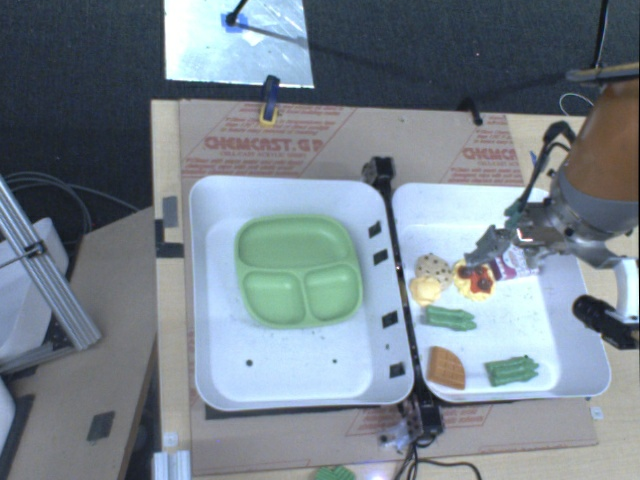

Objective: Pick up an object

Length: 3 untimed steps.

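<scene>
The right bin [570,353] holds several toy foods: a speckled cookie [433,266], a pale yellow piece [426,289], a yellow and red item [475,281], a green pod [449,317], an orange wedge [446,367] and a green bumpy piece [512,370]. My gripper [484,257] hangs low over the right bin's middle, its tips right above the yellow and red item. A pink and white object [517,263] lies beside the fingers. Whether anything sits between the fingers is hidden.
The left bin [215,358] contains a green divided plate [298,269]. The arm [600,168] comes in from the right over the right bin's far corner. A black divider [395,268] separates the bins. Cardboard lies under both.
</scene>
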Each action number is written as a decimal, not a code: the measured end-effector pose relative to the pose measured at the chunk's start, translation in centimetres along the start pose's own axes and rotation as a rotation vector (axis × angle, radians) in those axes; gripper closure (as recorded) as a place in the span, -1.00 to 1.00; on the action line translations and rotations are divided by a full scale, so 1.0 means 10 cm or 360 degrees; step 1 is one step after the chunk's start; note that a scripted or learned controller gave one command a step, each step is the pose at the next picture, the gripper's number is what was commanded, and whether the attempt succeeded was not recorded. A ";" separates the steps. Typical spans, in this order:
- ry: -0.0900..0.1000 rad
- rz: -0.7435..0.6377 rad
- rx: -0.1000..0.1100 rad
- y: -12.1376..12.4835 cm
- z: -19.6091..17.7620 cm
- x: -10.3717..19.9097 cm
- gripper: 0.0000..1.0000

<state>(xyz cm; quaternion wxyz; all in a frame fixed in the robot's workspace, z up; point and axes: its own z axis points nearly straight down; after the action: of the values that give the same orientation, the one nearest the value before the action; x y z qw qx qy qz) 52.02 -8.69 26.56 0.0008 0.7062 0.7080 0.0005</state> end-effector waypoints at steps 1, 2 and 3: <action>-0.0003 0.0005 -0.0003 0.52 1.23 -0.51 -1.00; 0.0004 0.0003 -0.0005 0.68 1.78 -0.86 -1.00; 0.0001 -0.0004 -0.0026 0.72 1.62 -0.84 1.00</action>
<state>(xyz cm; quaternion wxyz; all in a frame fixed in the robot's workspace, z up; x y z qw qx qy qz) 59.29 -17.05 10.42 0.0063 0.7054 0.7088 0.0066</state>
